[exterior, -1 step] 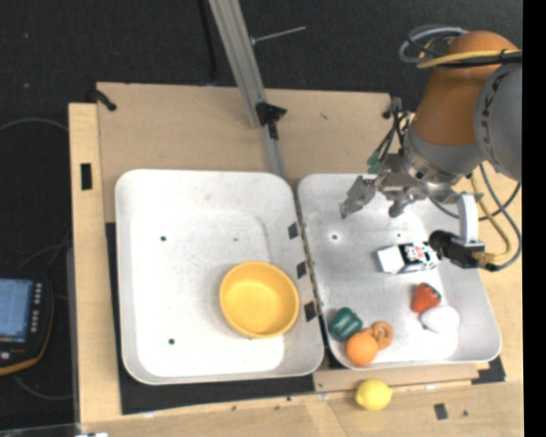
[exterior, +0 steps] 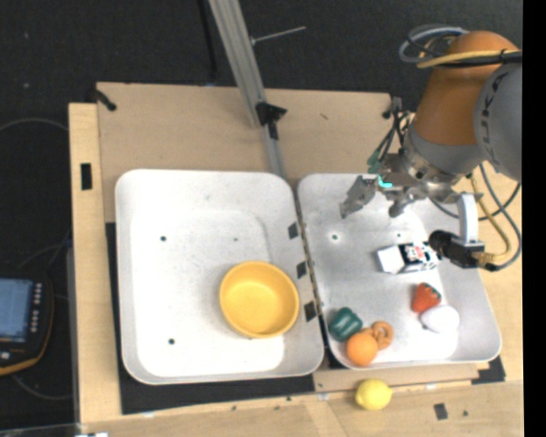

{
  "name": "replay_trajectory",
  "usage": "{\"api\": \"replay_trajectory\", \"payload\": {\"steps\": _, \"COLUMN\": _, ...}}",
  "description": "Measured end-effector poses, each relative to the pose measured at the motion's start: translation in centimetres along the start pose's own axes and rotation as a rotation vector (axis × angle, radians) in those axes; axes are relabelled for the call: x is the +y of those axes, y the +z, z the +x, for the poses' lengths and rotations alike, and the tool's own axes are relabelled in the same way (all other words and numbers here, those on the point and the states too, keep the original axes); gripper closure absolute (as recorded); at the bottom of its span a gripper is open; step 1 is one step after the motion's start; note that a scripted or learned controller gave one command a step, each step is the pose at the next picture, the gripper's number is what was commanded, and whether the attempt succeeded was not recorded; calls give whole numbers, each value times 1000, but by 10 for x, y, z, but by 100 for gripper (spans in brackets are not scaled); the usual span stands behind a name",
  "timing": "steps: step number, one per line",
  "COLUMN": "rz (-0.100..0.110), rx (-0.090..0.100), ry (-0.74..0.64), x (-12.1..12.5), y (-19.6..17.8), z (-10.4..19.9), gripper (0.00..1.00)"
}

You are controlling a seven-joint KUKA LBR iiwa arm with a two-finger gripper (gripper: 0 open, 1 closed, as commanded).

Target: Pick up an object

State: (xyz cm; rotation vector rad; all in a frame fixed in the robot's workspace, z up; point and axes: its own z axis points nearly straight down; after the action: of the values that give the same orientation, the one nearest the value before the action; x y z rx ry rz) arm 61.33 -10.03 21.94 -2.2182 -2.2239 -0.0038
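**Gripper open over the far end of the right bin, nothing held**

You have the gripper (exterior: 376, 196) hanging above the far part of the right bin (exterior: 346, 209), its two fingers spread apart with nothing between them. The arm (exterior: 455, 98) comes in from the right, its orange band above the wrist.

Your candidates for picking lie nearer to you in that same bin. A small white box with dark markings (exterior: 407, 258) sits near the middle, well apart from the gripper. Toward the near right corner, a red object (exterior: 425, 297) touches a white round object (exterior: 439, 320). Along the near edge you see a dark green block (exterior: 344, 321), then an orange ball (exterior: 361, 348) and a smaller orange object (exterior: 381, 333) pressed together.

In the left bin (exterior: 182, 217) a yellow bowl (exterior: 258, 299) stands upright near its right wall. A lemon-yellow ball (exterior: 373, 394) rests outside the bins on the bench (exterior: 182, 130), just in front of the right bin.
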Motion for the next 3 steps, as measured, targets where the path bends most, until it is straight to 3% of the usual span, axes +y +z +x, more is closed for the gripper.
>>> {"api": "replay_trajectory", "payload": {"steps": 2, "rz": 6, "rx": -5, "ry": 6, "x": -3, "y": 110, "z": -7, "gripper": 0}}
{"api": "replay_trajectory", "payload": {"steps": 3, "rz": 2, "rx": -5, "ry": 7, "x": -3, "y": 119, "z": -9, "gripper": 0}}
